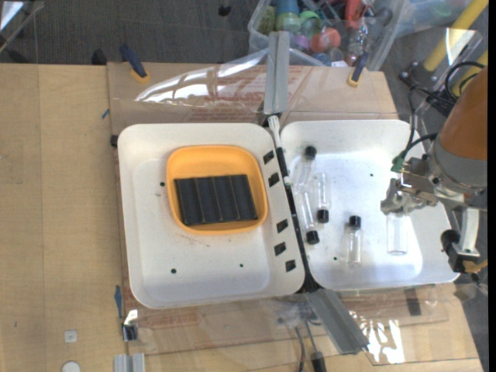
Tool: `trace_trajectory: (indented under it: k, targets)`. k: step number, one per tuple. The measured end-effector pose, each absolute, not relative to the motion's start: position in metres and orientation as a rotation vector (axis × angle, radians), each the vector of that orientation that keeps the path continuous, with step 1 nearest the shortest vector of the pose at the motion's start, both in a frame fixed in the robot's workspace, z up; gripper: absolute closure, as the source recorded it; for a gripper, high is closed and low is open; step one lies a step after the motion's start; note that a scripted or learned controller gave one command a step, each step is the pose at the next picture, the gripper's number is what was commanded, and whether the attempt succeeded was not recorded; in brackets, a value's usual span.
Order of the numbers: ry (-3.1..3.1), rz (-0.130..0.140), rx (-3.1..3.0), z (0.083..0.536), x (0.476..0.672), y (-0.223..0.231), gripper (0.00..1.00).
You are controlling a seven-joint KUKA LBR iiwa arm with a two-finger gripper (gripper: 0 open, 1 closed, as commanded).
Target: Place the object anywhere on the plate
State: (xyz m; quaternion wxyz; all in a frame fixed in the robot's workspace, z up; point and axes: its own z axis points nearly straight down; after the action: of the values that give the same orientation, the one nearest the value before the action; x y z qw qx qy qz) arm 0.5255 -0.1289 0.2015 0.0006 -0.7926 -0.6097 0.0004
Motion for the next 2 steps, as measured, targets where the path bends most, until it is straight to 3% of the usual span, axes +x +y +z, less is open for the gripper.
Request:
trace_trajectory:
  k: [2]
  targets:
    - [-2.456,-0.002,-1.965,0.228,0.594,-0.104,1.00]
